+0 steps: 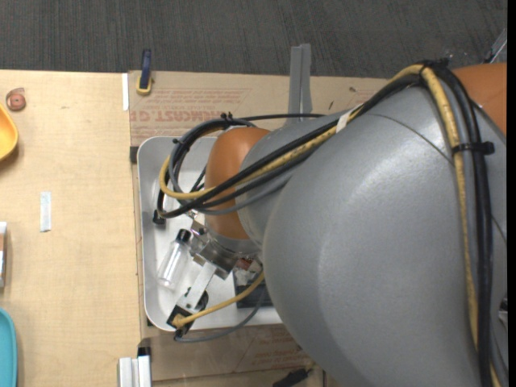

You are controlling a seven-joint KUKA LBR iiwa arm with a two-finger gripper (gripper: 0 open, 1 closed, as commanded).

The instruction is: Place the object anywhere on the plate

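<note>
My arm reaches in from the right and covers most of both bins. Its orange band (234, 172) hangs over the left white bin (150, 216), and the gripper (208, 255) points down into that bin below the band. A small clear cylinder with a dark cap (171, 262) lies in the bin just left of the gripper, close to it or touching it. The arm hides whatever is under the gripper.
On the tan bench left of the bin are a yellow dish edge (5, 139), a teal rim (5, 349), a small white strip (45, 212) and a round reddish disc (15, 99). A blue-handled clip (145, 71) sits behind the bin.
</note>
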